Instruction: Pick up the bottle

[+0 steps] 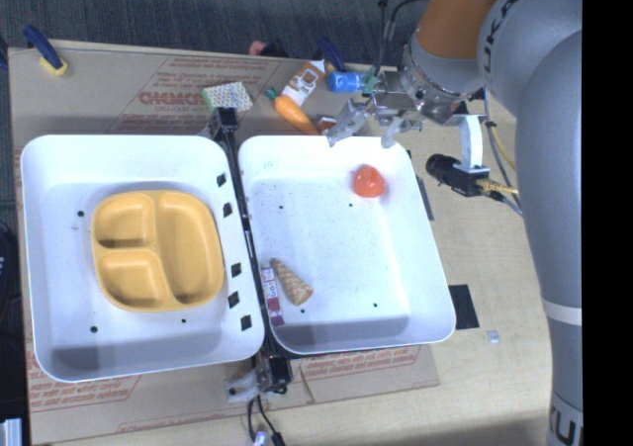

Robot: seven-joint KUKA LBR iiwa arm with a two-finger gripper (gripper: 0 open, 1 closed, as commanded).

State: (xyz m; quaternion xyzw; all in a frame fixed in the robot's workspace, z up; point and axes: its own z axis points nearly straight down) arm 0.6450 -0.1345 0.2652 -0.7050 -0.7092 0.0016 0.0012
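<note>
The bottle [309,83], white with an orange label and a blue cap, lies on the cardboard behind the right bin [425,276], outside it. My gripper [366,131] hangs over that bin's back rim, a little right of the bottle and nearer the camera. It is open, its two fingers spread, and nothing is between them. The orange-banded wrist reaches in from the upper right.
A red ball [368,181] lies in the right bin just below the gripper, and a cone-shaped toy [292,283] near its front left. An orange carrot-like piece [294,114] and a green patterned block [227,96] lie beside the bottle. The left bin [40,236] holds a yellow divided plate [158,248].
</note>
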